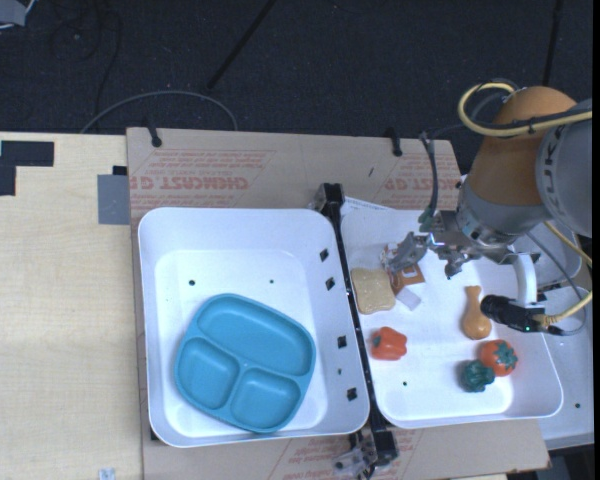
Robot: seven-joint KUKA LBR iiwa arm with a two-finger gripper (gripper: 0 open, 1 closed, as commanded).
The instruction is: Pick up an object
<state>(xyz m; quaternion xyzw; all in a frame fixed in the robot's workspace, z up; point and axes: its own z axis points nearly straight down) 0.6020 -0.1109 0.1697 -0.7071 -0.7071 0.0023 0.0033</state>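
While the grey arm (540,183) with its orange band reaches in from the right, the claw (408,258) is seen low over the upper left part of the right bin (540,398). Whether its fingers are spread or pressed together cannot be told, as the metal parts there are small and blurred. A small reddish-brown and white item (408,280) is seen just beneath the claw, but whether it is pinched cannot be told either.

Several small things are scattered across the right bin. A tan slice of bread (372,290) is laid near the bin's left wall, just beside the claw and slightly below it. An orange-red pepper (387,343) is placed below the bread. A tan pear-shaped piece (473,314) is set upright near the middle of the bin, to the right of the claw and apart from it. A red tomato with a green top (499,357) and a dark teal lump (474,375) are found touching one another near the lower right of the bin.

The left bin (170,238) is occupied by a blue divided plate (244,362), laid flat in its lower half. Both bins are carried side by side on a cardboard sheet (250,163) on the pale wooden worktop (50,298).
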